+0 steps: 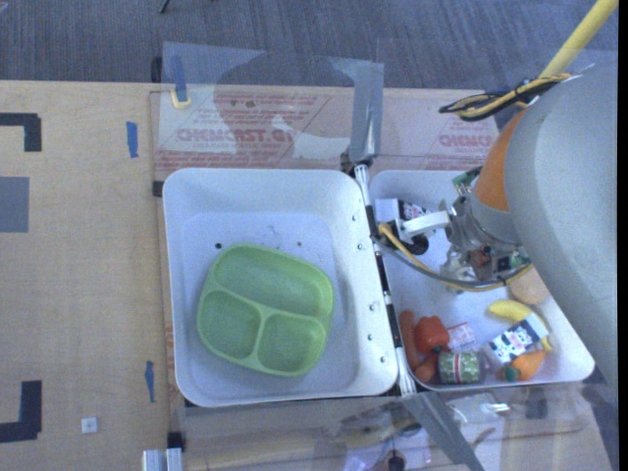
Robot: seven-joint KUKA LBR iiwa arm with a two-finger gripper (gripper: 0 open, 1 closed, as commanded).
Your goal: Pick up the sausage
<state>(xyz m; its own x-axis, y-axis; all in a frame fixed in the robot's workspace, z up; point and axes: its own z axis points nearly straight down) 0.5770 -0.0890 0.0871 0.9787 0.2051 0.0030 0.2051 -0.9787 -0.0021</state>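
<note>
The sausage (407, 326) is lying in the right bin (579, 361), tight against that bin's left wall at the near end. It is a reddish-brown length, with its long axis running along the wall from the far side toward the near side and slanting a little to the right as it comes nearer. A red vegetable (431, 334) is pressing against its right side and covering part of it, so I cannot tell which end is which.

The pale wooden surface (78, 292) is carrying both bins, with scraps of blue tape and black corner marks on it. Printed cardboard (245, 130) is lying under the bins' far edge, and grey carpet (294, 18) is stretching away beyond it. The left bin (186, 204) is holding a green divided plate (263, 308).

The arm (579, 194) is reaching in from the right over the right bin's far half. The jaws are hanging among cables there, and I cannot tell whether they are apart or together. The sausage is sitting nearer the camera and a little left of them, apart from them.
</note>
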